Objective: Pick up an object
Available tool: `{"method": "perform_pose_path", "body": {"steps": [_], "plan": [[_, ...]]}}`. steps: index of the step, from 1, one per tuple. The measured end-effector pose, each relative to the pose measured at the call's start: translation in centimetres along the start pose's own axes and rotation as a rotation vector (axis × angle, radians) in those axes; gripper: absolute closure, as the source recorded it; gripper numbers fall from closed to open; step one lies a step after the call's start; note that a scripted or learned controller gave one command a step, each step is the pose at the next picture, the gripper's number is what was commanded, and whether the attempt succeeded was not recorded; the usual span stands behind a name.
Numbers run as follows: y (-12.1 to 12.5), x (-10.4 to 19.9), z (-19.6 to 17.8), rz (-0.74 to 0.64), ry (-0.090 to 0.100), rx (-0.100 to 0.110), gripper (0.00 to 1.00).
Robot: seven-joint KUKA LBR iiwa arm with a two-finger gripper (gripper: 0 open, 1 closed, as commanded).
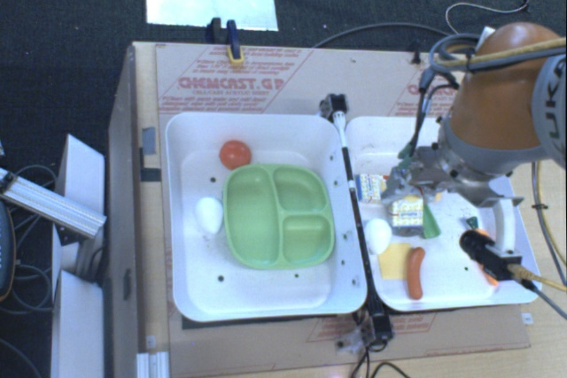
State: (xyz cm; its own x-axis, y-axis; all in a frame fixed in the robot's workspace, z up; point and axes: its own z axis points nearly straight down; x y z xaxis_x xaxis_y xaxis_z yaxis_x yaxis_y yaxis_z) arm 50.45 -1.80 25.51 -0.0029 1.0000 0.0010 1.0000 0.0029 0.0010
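The gripper (pixel 403 190), fingers' state unclear, hovers over a small patterned box (pixel 407 213): light, stiff; grasp its flat sides.

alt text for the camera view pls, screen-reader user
A grey and orange robot arm reaches from the right over the right bin, its gripper just above a small printed box; a white egg, cheese slice and sausage lie nearby. The left bin holds a green divided plate, a tomato and another egg.
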Motion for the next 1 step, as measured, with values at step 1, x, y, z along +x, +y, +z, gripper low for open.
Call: {"method": "perform_pose_path", "body": {"steps": [1], "plan": [[2.41,-1.47,-0.69,0.002,0.0,0.0,1.0]]}}
